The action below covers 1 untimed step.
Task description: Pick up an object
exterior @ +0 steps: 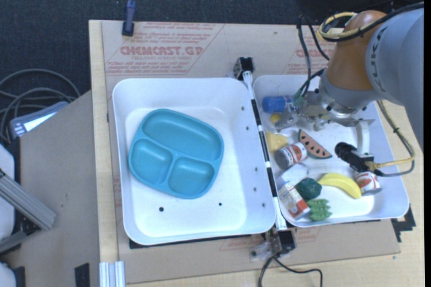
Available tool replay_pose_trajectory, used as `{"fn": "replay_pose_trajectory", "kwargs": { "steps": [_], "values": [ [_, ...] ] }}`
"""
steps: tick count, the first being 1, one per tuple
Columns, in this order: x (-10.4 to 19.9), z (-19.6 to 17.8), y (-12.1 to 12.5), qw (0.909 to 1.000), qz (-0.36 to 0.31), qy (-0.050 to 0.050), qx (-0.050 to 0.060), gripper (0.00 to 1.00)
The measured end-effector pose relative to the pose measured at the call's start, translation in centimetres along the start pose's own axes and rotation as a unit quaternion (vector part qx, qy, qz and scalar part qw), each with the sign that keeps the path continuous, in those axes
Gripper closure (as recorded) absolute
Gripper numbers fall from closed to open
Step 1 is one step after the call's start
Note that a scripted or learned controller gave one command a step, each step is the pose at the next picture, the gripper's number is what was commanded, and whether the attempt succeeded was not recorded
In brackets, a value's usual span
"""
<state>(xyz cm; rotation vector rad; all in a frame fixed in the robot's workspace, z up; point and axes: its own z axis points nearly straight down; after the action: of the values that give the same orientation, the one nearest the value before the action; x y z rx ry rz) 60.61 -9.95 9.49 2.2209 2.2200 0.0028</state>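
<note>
The gripper (316, 118) hangs over the right bin (389, 208) near its 11 o'clock corner; I cannot tell its state. Toy food lies below it: a watermelon slice (314, 145) at about 6 o'clock and a banana (341, 184) farther on (nothing looks lifted yet). A clean pick probably means descending straight onto one isolated piece.

One fixed camera looks down at a slant from above on both white bins (124, 144).
</note>
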Motion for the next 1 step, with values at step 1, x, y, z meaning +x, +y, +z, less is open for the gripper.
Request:
{"fn": "replay_pose_trajectory", "kwargs": {
  "steps": [1],
  "values": [
    [0.15,0.65,-3.69,1.0,0.001,-0.002,-0.003,0.0]
  ]
}}
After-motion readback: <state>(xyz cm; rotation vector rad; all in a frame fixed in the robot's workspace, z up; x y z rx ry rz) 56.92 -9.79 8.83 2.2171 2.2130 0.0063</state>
